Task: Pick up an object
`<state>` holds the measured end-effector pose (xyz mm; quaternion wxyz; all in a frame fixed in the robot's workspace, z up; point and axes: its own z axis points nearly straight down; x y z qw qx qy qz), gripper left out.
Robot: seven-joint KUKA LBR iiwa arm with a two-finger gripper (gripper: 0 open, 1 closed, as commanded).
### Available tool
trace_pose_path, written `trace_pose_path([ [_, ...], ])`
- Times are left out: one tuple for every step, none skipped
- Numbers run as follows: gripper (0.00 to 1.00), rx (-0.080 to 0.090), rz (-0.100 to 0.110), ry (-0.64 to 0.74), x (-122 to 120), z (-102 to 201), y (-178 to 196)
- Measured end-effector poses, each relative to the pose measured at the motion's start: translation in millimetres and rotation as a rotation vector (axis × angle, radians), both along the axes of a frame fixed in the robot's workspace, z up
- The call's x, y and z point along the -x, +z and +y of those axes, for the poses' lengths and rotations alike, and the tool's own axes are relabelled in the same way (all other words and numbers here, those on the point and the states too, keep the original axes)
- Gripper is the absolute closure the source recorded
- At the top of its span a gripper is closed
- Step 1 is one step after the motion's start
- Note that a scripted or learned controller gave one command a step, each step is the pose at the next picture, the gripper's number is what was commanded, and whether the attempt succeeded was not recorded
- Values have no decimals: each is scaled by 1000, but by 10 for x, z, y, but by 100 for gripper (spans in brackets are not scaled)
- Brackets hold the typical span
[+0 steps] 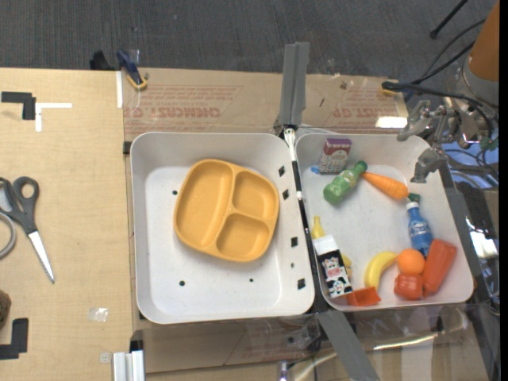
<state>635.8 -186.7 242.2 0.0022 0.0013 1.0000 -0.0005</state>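
The right bin (452,213) holds several objects: a small purple-and-white carton (336,154), a green bottle (344,183), a toy carrot (385,185), a blue-and-white bottle (418,227), an orange ball (410,261), a red bottle (438,264), a banana (379,267) and a white bottle with a yellow tip (329,262). My gripper (421,145) hangs over that bin's far right corner, above the carrot and to its right. It is open, with nothing between its fingers. The left bin (151,236) holds a yellow divided plate (227,209).
Scissors (28,221) lie on the wooden bench at the far left. A blue clip (131,68) sits at the cardboard's back left corner. A grey post (294,86) stands behind the gap between the bins. Cables run along the right side.
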Motion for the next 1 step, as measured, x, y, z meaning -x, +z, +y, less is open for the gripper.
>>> trace_pose_path([
  [0,1,0,76,68,-355,-1341],
])
